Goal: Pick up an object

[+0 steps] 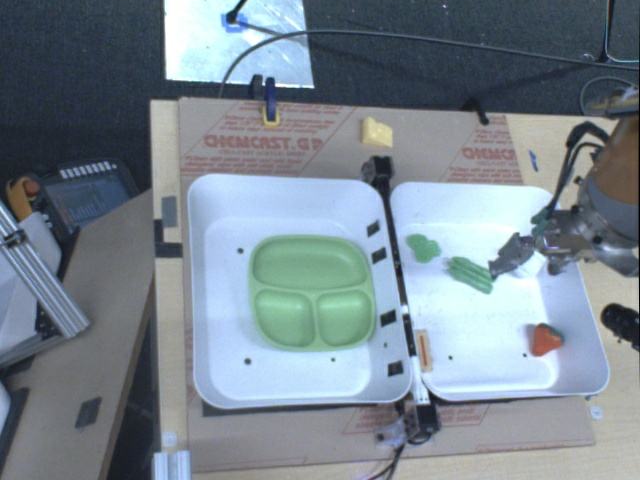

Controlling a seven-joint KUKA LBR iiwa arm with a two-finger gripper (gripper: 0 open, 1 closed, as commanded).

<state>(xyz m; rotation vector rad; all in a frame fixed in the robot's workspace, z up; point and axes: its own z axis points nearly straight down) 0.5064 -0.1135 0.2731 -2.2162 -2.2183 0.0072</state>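
The right bin (580,368) holds three small things. A small green lumpy piece (423,248) lies near its left wall. A long ribbed green pod (470,273) lies just right of it. A red and orange piece like a strawberry (545,340) sits near the front right corner. My gripper (503,258) reaches in from the right, low over the bin, with its tip beside the right end of the green pod. Nothing shows as held.
The left bin (215,368) holds a green divided plate (308,290). A black hinge strip (390,268) runs between the bins. A yellow block (377,132) and a blue and yellow clamp (268,101) lie on the board behind the bins.
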